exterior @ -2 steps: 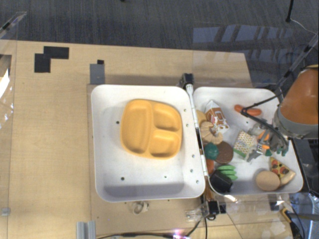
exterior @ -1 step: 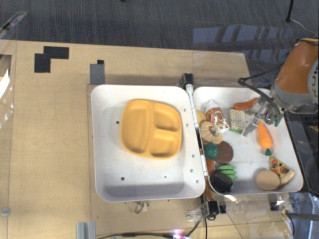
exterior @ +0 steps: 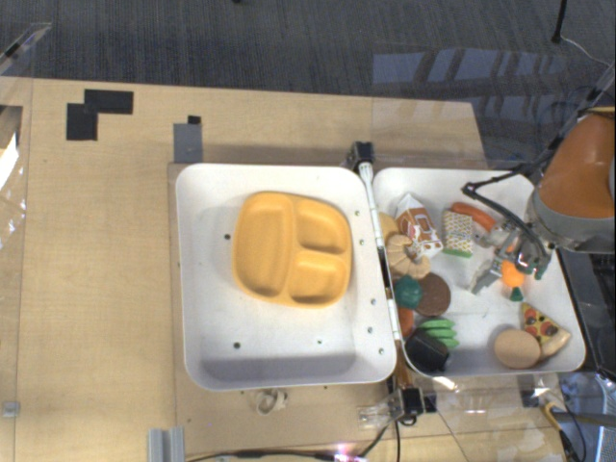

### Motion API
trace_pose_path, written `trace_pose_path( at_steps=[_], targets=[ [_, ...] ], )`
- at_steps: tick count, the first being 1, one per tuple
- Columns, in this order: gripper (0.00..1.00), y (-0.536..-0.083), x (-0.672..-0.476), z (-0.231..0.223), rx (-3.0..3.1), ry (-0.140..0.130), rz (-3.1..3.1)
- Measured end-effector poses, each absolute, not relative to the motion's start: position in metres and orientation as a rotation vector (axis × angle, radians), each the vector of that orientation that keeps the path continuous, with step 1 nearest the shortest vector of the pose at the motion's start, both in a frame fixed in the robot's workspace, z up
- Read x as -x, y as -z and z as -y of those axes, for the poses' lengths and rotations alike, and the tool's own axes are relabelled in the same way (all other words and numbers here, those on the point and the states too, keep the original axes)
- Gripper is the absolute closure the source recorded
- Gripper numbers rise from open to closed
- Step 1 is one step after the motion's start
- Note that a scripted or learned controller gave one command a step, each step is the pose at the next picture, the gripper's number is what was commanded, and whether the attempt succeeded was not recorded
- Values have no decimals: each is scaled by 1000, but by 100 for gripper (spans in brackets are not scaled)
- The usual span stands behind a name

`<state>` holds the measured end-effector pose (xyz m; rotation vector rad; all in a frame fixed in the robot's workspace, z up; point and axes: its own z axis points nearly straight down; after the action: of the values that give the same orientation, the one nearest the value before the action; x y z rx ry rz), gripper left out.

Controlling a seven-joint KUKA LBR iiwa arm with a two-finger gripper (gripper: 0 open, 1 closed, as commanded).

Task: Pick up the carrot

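Note:
The carrot [exterior: 511, 275] is a small orange piece with a green top. It lies on the floor of the right bin [exterior: 481, 186], toward that bin's right side. My gripper [exterior: 504, 266] is down in the bin right over it, the grey arm with its orange band [exterior: 580, 176] coming in from the right edge. The gripper body covers part of the carrot, and I cannot make out whether it is touching it.
Around the carrot lie a red sausage [exterior: 473, 214], a pizza slice [exterior: 545, 326], a tan egg-like piece [exterior: 517, 347], a brown disc [exterior: 433, 295], green vegetables [exterior: 439, 331] and a black cup [exterior: 429, 353]. The left bin [exterior: 207, 287] holds a yellow divided plate [exterior: 292, 248].

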<state>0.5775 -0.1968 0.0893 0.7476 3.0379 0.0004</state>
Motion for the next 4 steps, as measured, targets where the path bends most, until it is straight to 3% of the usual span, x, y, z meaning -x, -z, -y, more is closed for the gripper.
trace_pose_path(
  at_steps=[1,2,3,4],
  targets=[
    [0,-90,-517,180,-918,-2,-2986],
    [0,-89,-568,189,-1178,-4,-2898],
    [0,-90,-521,187,-1143,-3,-2908],
    [0,-89,-569,191,-1514,-5,-2739]
  ],
)
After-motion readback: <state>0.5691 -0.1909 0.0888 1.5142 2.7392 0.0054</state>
